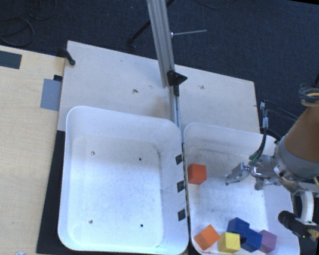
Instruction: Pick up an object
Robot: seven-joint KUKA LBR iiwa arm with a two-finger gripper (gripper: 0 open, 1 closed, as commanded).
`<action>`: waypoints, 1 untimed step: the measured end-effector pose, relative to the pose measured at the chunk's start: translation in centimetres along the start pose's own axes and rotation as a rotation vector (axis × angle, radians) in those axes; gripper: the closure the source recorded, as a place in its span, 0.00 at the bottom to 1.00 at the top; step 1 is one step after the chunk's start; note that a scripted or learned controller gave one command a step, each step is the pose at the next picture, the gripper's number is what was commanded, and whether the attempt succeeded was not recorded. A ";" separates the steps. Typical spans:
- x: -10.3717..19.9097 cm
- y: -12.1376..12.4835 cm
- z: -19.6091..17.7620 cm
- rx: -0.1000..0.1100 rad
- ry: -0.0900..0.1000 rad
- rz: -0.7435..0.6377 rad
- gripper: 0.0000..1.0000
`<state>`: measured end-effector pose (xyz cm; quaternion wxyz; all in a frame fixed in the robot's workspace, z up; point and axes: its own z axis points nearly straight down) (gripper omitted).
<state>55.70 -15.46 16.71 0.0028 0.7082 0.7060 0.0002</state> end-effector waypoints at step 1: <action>5.0 0.2 7.6 0.004 0.002 -0.004 0.00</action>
